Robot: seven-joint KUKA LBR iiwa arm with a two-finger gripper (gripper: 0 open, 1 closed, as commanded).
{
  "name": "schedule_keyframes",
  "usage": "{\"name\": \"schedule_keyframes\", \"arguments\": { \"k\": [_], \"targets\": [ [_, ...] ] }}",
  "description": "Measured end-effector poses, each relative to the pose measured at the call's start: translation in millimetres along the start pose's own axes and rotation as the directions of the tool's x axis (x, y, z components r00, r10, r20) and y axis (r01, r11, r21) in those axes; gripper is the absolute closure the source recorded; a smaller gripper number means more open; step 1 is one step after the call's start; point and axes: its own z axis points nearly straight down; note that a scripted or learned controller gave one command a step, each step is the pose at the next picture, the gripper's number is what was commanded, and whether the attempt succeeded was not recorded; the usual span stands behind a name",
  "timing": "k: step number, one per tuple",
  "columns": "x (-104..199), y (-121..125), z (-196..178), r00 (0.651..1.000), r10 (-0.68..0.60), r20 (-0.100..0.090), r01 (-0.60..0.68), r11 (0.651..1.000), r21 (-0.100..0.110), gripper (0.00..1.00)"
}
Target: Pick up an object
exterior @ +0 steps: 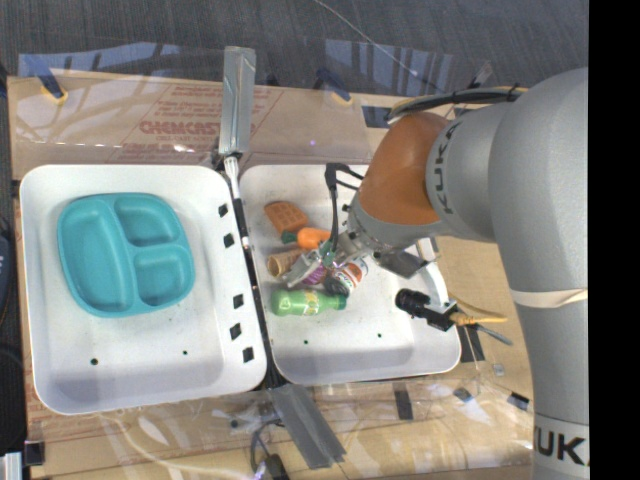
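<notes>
Two white bins sit side by side on the bench, and we reach into the right bin (400,353) with one arm (500,178) from the right. The left bin (60,368) carries one teal tray (125,253), which takes up most of its floor. All the small things lie toward the right bin's left wall, and we count five we can name: one green bottle (308,303) lying on its side, one brown waffle (284,214) nearer the far edge, one cone (284,262) between them, one orange piece (312,237) just beside the waffle, and a small mixed clutter under the wrist that we cannot sort out. The gripper (335,263) hangs low over that clutter, just above the bottle; whether its jaws are apart or closed we cannot tell, and nothing shows clearly held. To do this step well, we judge it best to settle on one item, likely the bottle, centre over it, and descend straight so neighbours are not nudged aside.
</notes>
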Motion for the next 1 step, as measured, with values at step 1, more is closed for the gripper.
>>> {"name": "schedule_keyframes", "arguments": {
  "k": [1],
  "targets": [
    [-1.0,0.4,-10.7,1.000,-0.003,0.001,0.003,1.000,-0.001,1.00]
  ]
}}
